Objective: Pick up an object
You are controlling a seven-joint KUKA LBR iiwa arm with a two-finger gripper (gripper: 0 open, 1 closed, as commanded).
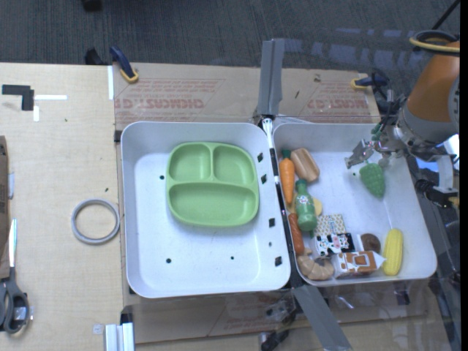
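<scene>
My gripper [368,156] hangs over the far right part of the right bin [409,196], below the grey arm with its orange band [437,86]. A green leafy toy [374,180] lies or hangs directly under the gripper, touching or nearly touching its tip; I cannot tell whether it is held. Along the bin's left wall are a carrot [287,179], a hot dog bun [305,164] and a green bottle [305,208]. Near the front edge sit a yellow corn cob [393,251], a chocolate donut [371,242], a checkered box [332,233], an orange box [357,263] and a croissant [316,269].
The left bin [146,254] holds a green divided plate [213,183]. A grey tape ring [96,220] and scissors [11,303] lie on the wooden bench at the left. A metal divider [272,79] rises between the bins at the back.
</scene>
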